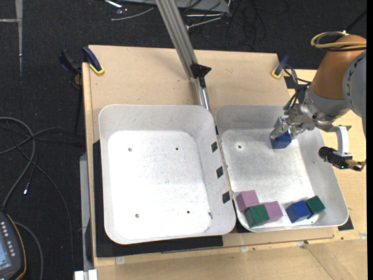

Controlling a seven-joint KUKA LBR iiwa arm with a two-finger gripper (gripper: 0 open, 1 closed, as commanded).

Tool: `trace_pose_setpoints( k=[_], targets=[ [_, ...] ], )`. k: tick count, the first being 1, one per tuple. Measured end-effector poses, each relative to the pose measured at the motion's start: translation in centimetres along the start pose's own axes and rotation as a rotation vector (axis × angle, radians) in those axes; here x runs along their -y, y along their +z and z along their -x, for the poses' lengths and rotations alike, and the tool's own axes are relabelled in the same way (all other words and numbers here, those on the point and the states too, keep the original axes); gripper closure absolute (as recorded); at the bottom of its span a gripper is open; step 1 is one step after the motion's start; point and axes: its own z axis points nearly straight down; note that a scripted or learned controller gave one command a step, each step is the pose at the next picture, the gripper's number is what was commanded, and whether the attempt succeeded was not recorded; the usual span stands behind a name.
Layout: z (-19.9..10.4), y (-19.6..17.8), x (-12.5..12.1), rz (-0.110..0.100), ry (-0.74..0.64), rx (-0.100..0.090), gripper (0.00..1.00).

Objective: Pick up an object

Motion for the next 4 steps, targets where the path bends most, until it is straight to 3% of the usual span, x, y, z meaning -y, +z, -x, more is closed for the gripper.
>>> trace_pose_setpoints(
  k=[1, 2, 3, 4],
  targets=[
    [-7.9, -6.5, -3.2, 0.006, -0.008, -0.004, 1.00],
    [-17.0, -7.5, -3.6, -0.003, -0.007, -0.006, 1.00],
    [-16.5, -8.4, -3.6, -0.002, -0.003, -0.002, 1.00],
    [-24.4, -9.0, -2.8, -0.006, -0.007, -0.006, 1.00]
  ],
)
